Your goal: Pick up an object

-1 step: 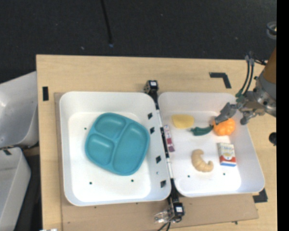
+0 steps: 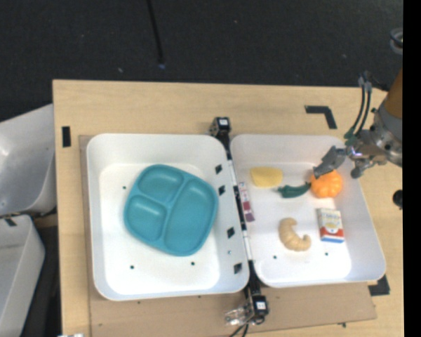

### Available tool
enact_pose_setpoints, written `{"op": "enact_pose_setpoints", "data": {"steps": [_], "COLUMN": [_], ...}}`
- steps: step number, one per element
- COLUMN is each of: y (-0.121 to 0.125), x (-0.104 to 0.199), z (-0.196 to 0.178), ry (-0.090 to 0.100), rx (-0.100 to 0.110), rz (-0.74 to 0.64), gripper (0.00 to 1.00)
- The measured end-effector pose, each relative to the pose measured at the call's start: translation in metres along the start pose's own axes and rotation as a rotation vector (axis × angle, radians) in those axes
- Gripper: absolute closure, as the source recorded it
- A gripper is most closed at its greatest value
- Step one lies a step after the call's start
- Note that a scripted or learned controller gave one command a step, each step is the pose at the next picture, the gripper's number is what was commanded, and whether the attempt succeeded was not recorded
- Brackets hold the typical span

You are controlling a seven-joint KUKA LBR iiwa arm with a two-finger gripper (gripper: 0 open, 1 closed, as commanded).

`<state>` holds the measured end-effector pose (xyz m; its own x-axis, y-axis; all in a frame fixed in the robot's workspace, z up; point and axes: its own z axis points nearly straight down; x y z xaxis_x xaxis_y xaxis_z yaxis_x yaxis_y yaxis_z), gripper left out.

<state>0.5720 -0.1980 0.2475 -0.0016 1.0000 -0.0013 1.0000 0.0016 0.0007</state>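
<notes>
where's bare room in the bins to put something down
Left bin: bare floor rings the teal plate, widest along its near edge. Right bin: free along the near wall, below the croissant and small box. Crowded around the orange, under the gripper.

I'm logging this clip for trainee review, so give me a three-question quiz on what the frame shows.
1. True or false: the teal plate lies in the left bin.
2. Which item lies closest to the gripper? A) croissant B) orange C) carton
3. Fill in: the yellow item lies in the ____ bin.

Key: 1 true; 2 B; 3 right.
</notes>
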Motion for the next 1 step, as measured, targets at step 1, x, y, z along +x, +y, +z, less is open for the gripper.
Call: {"op": "enact_pose_setpoints", "data": {"steps": [1], "y": [-0.0072], "x": [0.0022], "z": [0.0453], "ry": [0.0], "rx": [0.003], "rz": [0.002], "gripper": [0.0]}}
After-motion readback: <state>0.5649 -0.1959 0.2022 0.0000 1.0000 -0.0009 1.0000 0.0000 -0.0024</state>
